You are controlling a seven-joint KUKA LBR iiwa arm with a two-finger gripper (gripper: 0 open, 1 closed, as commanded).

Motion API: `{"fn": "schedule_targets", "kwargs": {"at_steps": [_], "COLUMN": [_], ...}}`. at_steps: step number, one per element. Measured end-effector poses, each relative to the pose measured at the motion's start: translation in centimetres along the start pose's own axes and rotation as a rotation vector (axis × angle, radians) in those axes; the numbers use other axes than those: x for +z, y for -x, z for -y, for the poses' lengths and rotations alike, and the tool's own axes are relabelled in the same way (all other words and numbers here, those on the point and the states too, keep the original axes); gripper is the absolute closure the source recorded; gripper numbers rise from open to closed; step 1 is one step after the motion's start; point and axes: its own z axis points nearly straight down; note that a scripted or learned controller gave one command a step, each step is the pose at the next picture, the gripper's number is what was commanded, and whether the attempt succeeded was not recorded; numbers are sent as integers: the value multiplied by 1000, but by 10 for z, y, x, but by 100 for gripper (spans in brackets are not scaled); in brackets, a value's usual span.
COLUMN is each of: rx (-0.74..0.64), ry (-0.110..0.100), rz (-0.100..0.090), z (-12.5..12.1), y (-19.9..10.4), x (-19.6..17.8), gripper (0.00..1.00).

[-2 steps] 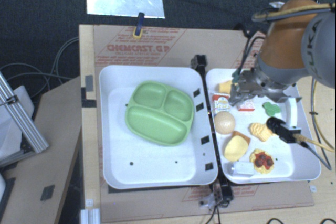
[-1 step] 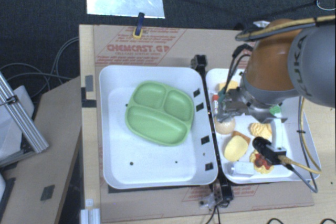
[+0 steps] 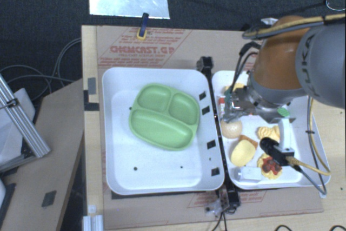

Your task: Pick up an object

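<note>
The arm (image 3: pixel 281 62) reaches in from the right and hangs over the far part of the right bin (image 3: pixel 281 183). Its claw (image 3: pixel 231 108) points down at the bin's left side, just above a pale round ball (image 3: pixel 231 129); whether it is open or closed I can't tell. Nothing looks lifted. Near the ball lies a yellow fruit (image 3: pixel 241 153), with a crinkled yellow piece (image 3: pixel 267 132) to its right. A red item (image 3: pixel 270 166) and a small white piece (image 3: pixel 250 173) sit by the near rim. The left bin (image 3: pixel 116 132) holds a green divided plate (image 3: pixel 165 116), lying flat at a slant. Both bins rest on the counter (image 3: pixel 146 48).
</note>
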Motion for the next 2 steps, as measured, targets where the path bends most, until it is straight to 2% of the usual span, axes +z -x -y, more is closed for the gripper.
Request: {"fn": "schedule_targets", "kwargs": {"at_steps": [1,2], "rx": [-2,-1], "ry": [-3,1], "rz": [-1,0], "z": [12,-5], "y": [-8,-3], "x": [-2,-10], "gripper": [100,100]}}
